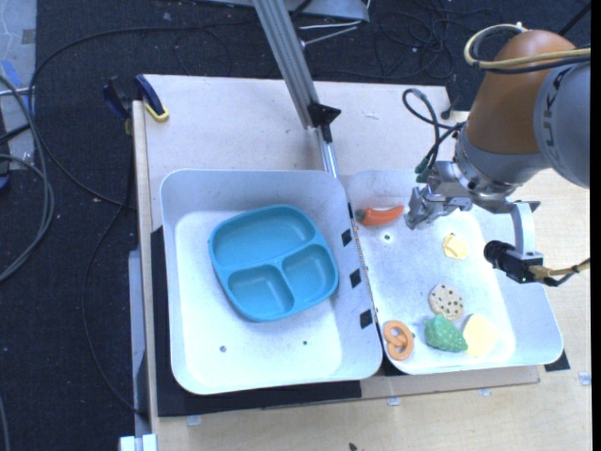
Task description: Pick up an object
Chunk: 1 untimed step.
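My gripper (420, 212) hangs over the far left part of the right bin (526, 289), its dark fingers pointing down just right of an orange carrot-like piece (379, 216). The carrot lies on the bin floor next to the fingers, not between them. Further along the bin lie a small yellow piece (455, 246), a chocolate-chip cookie (446, 301), a pretzel (398, 339), a green leafy piece (445, 334) and a pale yellow wedge (480, 334). The arm's orange band (512, 92) rises above the wrist at the right.
The left bin (188, 346) holds a blue three-compartment plate (272, 261). A grey metal pole (286, 45) slants down from the top to the bins' shared far edge. A black camera unit (512, 259) juts from the wrist over the right bin. Cables lie on the dark floor.
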### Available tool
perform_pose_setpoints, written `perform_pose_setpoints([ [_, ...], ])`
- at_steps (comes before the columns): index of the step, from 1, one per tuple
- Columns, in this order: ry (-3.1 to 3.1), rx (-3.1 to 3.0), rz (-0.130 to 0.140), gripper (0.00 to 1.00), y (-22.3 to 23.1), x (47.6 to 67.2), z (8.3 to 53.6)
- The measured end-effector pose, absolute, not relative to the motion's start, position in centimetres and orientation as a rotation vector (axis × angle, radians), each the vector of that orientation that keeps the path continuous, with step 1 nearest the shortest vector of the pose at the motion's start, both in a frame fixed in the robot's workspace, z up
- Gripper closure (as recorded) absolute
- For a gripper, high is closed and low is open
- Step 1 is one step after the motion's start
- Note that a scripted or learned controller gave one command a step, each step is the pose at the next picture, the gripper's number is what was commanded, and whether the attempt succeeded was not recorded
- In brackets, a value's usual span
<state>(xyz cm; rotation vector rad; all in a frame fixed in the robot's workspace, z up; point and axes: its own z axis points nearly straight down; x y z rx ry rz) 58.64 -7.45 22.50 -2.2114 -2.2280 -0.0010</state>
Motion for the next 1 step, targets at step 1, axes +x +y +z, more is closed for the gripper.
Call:
perform_pose_setpoints([
  [1,-2.228,-2.211,-0.001,1.0,-1.98,59.25,21.59],
])
